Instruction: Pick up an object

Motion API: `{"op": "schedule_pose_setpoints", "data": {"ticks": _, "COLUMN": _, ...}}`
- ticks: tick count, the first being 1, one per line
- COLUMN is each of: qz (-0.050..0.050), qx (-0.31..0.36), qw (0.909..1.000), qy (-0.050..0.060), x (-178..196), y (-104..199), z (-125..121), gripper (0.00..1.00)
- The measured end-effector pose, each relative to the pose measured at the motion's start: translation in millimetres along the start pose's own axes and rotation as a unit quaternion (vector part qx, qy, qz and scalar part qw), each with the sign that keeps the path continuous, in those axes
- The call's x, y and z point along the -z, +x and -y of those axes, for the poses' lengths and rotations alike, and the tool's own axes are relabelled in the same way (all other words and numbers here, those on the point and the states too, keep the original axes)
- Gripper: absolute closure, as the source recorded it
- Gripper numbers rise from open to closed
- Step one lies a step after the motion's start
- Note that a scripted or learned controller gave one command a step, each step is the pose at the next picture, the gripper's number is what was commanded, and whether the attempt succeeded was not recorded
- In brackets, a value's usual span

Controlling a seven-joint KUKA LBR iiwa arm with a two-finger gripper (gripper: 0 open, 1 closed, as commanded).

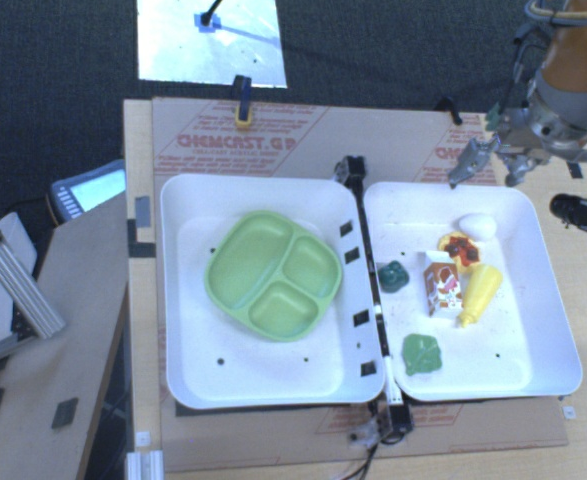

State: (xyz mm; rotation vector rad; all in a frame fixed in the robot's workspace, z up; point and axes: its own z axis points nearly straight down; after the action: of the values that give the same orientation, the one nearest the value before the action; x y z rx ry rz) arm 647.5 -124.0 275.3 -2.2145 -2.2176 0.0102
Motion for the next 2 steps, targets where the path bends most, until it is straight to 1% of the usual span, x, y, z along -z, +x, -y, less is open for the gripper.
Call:
{"op": "schedule_pose_setpoints", "data": {"ticks": 1, "qz": 0.001, "qx": 0.001, "qw": 1.0000, "qy": -0.006, "x": 8, "y": 0, "z": -1, "gripper": 0.00}}
{"op": "schedule_pose_setpoints", "data": {"ticks": 2, "qz": 0.000, "qx": 0.003, "qw": 1.0000, "qy": -0.004, "x": -44, "y": 11, "z": -2, "gripper": 0.00}}
